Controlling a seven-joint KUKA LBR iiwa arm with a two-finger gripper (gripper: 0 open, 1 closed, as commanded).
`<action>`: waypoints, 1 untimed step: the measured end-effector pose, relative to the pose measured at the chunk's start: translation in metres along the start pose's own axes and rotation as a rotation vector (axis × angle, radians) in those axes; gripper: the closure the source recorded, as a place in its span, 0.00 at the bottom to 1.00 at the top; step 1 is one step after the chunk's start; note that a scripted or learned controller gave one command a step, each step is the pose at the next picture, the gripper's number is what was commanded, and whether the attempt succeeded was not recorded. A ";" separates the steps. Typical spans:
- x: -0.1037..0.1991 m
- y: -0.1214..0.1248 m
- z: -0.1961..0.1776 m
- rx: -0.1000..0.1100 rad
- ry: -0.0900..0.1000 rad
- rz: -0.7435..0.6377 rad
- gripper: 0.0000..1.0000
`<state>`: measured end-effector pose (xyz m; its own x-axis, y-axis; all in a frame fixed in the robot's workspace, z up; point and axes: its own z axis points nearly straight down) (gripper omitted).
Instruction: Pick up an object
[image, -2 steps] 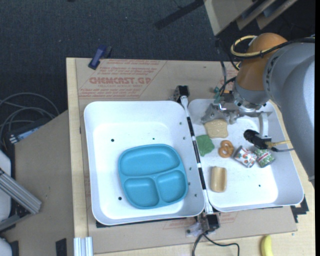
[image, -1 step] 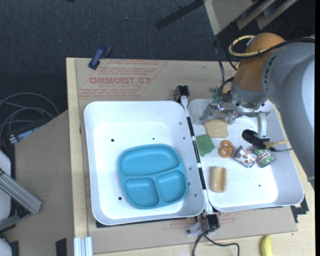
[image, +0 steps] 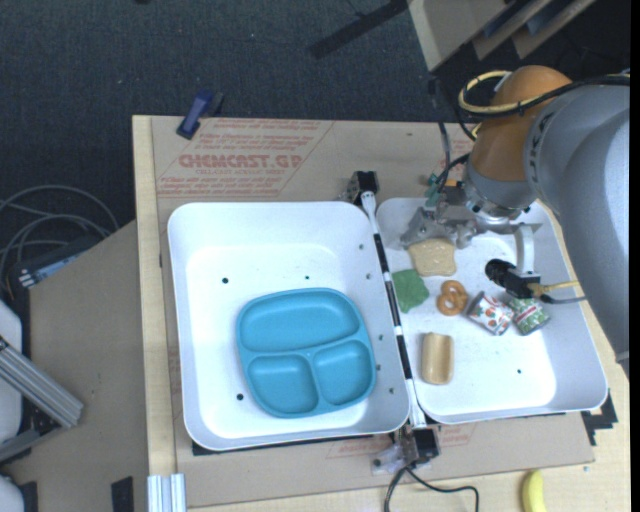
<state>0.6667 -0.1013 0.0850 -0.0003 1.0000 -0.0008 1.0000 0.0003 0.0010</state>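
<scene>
Two bins sit on the counter (image: 250, 160). The left bin (image: 200, 240) holds one blue tray (image: 300, 350). The right bin (image: 560, 370) holds six things: one tan slice (image: 434, 259), one green piece (image: 409, 290), one orange ring (image: 452, 297), one roll (image: 436, 358) and two printed packs (image: 491, 315). The gripper (image: 440, 234) hangs at that bin's far edge, just over the flat slice, perhaps bread. I cannot tell how the jaws stand. The roll's long axis runs from far edge to near edge.

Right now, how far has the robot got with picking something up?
Nothing looks lifted yet. The gripper is low over the right bin, right at a tan bread-like piece; whether it grips it I cannot tell. Left to do: secure one thing and raise it.
</scene>
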 end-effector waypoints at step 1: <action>0.008 0.000 0.000 0.001 0.001 0.000 0.00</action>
<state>0.6667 -0.0929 0.0851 -0.0007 1.0000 -0.0003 1.0000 0.0007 0.0001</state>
